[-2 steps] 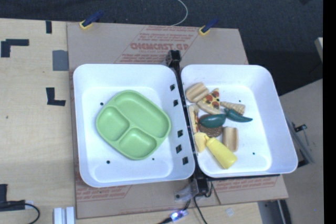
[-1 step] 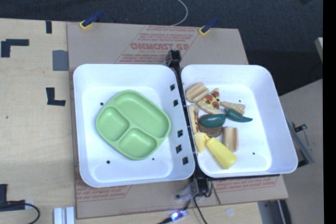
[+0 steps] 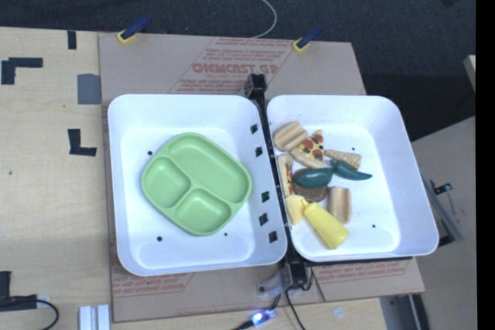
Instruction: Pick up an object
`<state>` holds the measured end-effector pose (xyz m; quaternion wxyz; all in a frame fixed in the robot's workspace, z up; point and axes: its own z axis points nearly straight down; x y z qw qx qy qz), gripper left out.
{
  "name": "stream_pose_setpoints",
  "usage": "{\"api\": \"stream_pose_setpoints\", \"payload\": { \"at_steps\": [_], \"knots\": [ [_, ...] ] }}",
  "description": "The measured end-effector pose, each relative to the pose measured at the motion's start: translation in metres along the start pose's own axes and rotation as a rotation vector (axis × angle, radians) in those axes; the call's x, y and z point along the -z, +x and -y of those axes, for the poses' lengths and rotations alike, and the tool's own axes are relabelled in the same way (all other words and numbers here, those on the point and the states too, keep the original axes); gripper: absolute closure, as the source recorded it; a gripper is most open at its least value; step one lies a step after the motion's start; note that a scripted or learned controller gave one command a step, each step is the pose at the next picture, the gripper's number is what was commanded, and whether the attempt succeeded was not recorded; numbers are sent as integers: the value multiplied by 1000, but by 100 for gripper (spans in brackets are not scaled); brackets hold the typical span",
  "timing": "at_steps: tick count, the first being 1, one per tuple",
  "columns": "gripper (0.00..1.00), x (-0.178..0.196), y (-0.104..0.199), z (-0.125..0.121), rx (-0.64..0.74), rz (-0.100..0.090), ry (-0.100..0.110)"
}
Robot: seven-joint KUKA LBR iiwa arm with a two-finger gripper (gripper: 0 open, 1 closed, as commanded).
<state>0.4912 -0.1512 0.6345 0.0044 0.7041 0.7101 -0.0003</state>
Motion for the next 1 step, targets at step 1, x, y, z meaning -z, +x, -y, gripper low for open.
{"api": "stream_pose_setpoints", "payload": {
  "at_steps": [1],
  "knots": [
    [100,10,0,-1,1,1,-1]
  ]
}}
